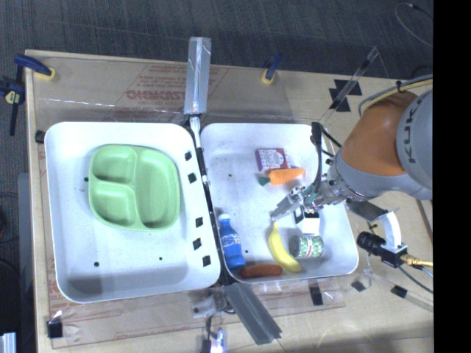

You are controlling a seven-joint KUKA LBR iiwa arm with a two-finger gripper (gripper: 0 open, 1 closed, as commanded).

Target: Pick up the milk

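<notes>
Here the left bin (59, 271) on the worktop (110, 72) holds a green divided plate (136, 186), well to the left of the divider between the bins. Just right of that divider lies a blue bottle (231, 241), with a sausage (261, 271) below it. Further right, near the top of the right bin (221, 134), sits the milk (271, 158), a small dark-red carton, with a carrot (285, 175) touching its lower edge. A banana (280, 248) and a can (307, 246) lie lower down. The hand (303, 199) hangs over the space between carrot and can; whether its fingers are open I cannot tell. This looks like the approach step: the hand needs to shift up and left over the carton, clearing the carrot
</notes>
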